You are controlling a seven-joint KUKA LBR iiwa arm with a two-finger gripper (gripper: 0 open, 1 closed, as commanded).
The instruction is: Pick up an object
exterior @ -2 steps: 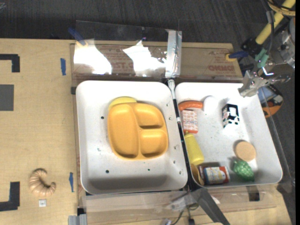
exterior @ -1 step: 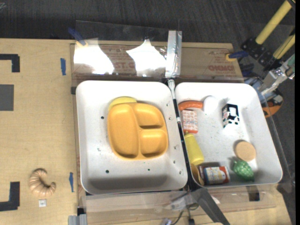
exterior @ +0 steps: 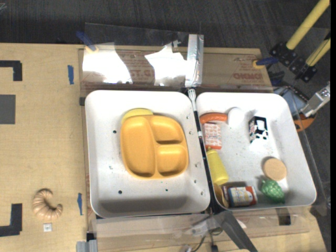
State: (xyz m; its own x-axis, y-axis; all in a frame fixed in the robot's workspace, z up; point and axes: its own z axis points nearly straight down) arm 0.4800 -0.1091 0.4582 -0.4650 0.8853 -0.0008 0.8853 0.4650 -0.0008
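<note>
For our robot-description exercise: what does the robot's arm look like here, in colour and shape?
Little of the arm is seen, at the right edge beside the right bin: a pale grey, blocky piece with an orange patch just below it. Markings or cables are too small to tell.

Open floor between bottle (exterior: 216, 166) and cork (exterior: 274, 168)

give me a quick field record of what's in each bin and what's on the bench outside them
left bin: yellow divided tray
right bin: yellow bottle, labelled can, green toy, round tan disc, black-and-white item, red-and-white packet
bench outside bins: tan curled toy, lower left
arm: at right edge, outside the bins
</note>
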